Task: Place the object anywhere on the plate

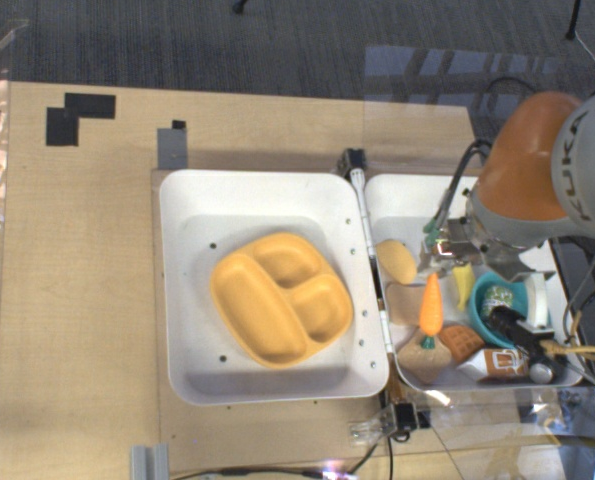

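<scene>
- The yellow plate [281,296] has three compartments and lies in the left bin [182,268], well away from the jaws on their left.
- The toy carrot [431,306], orange with a green stem end, lies just below the jaws in the right bin [397,203].
- The gripper [447,250] hangs over the right bin's clutter; I cannot tell whether its jaws are parted or clenched.

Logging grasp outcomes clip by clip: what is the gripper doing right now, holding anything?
Gripper: over the right bin, above the toy carrot; whether it is open, closed or holding something cannot be told.
</scene>
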Robot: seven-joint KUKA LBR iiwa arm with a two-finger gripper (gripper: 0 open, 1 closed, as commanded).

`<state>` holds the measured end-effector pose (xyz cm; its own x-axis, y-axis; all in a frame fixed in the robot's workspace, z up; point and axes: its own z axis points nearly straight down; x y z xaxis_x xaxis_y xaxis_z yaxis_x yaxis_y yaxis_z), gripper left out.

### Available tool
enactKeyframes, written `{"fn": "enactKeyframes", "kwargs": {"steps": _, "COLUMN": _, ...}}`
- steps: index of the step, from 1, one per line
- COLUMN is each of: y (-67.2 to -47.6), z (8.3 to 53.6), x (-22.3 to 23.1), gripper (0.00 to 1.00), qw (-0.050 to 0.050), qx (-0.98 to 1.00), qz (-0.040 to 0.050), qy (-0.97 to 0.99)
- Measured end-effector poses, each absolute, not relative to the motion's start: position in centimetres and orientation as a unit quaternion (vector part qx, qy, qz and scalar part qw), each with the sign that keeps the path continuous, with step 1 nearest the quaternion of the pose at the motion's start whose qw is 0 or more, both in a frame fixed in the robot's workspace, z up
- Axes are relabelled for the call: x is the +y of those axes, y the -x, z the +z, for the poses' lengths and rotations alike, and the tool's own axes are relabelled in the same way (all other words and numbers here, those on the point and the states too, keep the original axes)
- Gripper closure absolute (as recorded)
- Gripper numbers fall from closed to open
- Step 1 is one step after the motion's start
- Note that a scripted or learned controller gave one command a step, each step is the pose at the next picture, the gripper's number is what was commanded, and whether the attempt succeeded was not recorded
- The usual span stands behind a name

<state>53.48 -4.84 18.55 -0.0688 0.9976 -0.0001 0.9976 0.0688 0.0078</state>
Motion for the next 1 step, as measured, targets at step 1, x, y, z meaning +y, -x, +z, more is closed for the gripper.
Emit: {"fn": "enactKeyframes", "kwargs": {"steps": 1, "y": -60.35, "z": 19.55, "x": 2.79, "gripper": 1.0, "qw": 0.002, "qx": 0.778, "qz": 0.0035, "qy": -0.628}}
